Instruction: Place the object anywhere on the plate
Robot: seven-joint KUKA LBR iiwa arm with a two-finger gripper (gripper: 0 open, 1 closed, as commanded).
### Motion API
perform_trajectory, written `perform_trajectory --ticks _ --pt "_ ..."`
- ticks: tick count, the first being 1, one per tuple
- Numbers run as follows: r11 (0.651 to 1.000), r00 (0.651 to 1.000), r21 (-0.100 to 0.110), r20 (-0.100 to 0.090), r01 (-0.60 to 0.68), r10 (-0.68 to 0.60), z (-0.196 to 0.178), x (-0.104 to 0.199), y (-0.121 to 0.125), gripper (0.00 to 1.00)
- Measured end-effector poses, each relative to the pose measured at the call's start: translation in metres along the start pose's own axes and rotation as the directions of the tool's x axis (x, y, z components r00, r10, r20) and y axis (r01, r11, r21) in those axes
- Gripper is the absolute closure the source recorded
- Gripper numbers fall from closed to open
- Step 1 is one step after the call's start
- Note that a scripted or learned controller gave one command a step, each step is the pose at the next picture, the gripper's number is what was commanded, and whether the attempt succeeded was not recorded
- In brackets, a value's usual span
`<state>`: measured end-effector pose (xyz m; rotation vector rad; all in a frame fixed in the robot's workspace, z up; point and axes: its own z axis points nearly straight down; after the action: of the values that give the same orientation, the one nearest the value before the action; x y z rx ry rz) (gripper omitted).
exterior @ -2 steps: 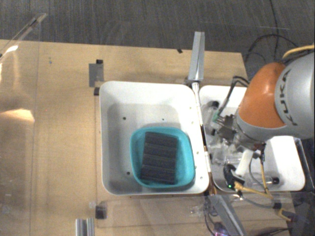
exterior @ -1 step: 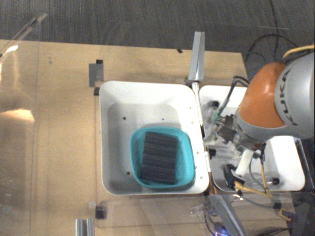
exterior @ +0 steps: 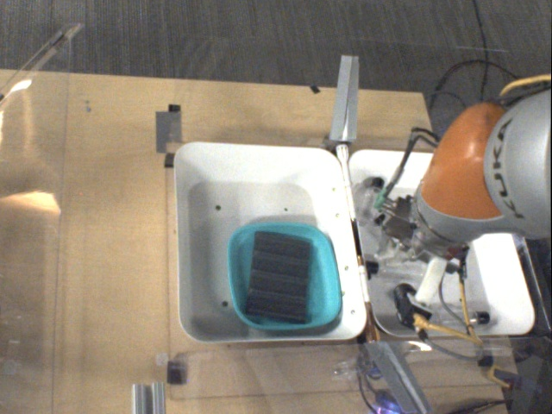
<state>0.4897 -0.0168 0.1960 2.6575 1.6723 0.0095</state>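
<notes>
A teal square plate (exterior: 326,276) sits in the left bin (exterior: 200,231), toward its front right. A dark ribbed rectangular object (exterior: 279,276) lies flat on the plate, roughly centred, with its long side running front to back. The arm's orange band and grey wrist (exterior: 470,179) hang over the right bin (exterior: 504,274). The gripper (exterior: 388,218) reaches down near that bin's left wall, apart from the plate and the dark object.
A metal divider post (exterior: 346,97) stands behind the seam between the bins. Cables and a white fitting (exterior: 429,285) trail below the wrist in the right bin. Wooden bench surface (exterior: 86,257) spreads to the left.
</notes>
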Motion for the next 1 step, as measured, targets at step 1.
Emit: perform_trajectory --ticks 1 --pt "0.988 0.988 -0.004 0.002 0.154 -0.154 -0.1116 -0.0606 0.0294 1.0"
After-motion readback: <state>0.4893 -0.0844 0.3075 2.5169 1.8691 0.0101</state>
